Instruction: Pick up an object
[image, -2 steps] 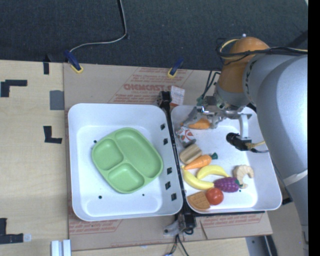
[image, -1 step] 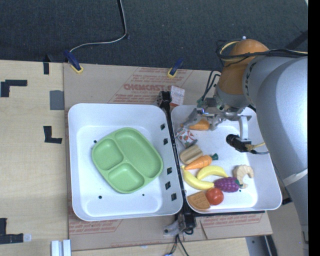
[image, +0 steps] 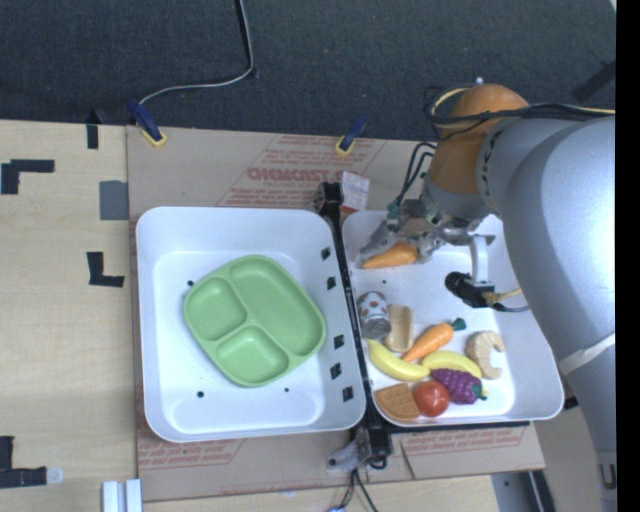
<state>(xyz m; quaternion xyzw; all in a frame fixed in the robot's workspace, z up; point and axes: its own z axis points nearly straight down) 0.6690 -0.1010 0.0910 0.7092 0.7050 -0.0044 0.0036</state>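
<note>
The grey arm (image: 560, 200) fills the right side of the view, its orange band (image: 470, 140) above the wrist, reaching down over the far end of the right bin. The table (image: 60, 300) carries 2 shallow white bins side by side on a cardboard sheet (image: 280, 165). The left bin (image: 160, 400) holds a green divided plate (image: 254, 319) with 3 compartments, lying flat near its middle. The right bin (image: 530, 400) holds the toy food.

The tool (image: 405, 240) sits low at the far end of the right bin, and an orange carrot-shaped piece (image: 390, 258) lies right at its tips, tilted; whether the fingers are apart or clamped on it cannot be told from here.

Nearer the front of that bin lie a banana (image: 395, 362), a second carrot (image: 432, 340) with a green top, a yellow piece (image: 452, 361) beside it, a beige slice (image: 401, 326), a small can (image: 374, 313), a pale mushroom-like piece (image: 487, 352), purple grapes (image: 456, 385), a red tomato (image: 432, 398) and a brown biscuit-like piece (image: 398, 402), crowded close together.
</note>
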